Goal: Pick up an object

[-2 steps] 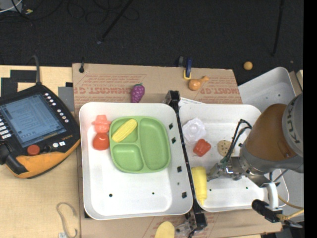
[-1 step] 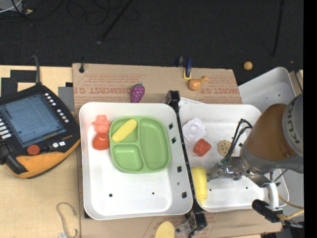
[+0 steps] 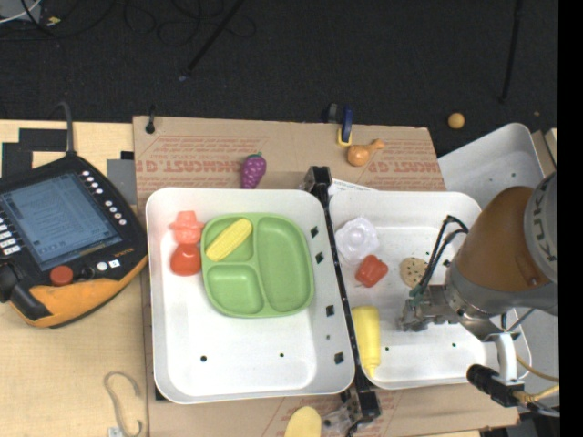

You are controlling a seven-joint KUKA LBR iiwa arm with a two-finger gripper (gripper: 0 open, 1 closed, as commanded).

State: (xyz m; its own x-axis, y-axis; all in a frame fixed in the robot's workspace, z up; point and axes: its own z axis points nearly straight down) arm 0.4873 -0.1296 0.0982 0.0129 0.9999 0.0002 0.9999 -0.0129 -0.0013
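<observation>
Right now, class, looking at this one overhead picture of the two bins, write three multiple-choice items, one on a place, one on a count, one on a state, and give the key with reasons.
1. Where does the yellow corn cob lie?
A. In the green divided plate
B. In the right bin
C. On the cardboard

2. How many compartments has that plate?
A. Two
B. Three
C. Five

3. How is the gripper placed?
A. Over the left bin
B. Low over the right bin's floor
C. Above the tablet

Key: 1 A, the cob rests in the plate's upper left compartment. 2 B, ridges split it into three. 3 B, it sits inside the right bin beside the red toy.
</observation>
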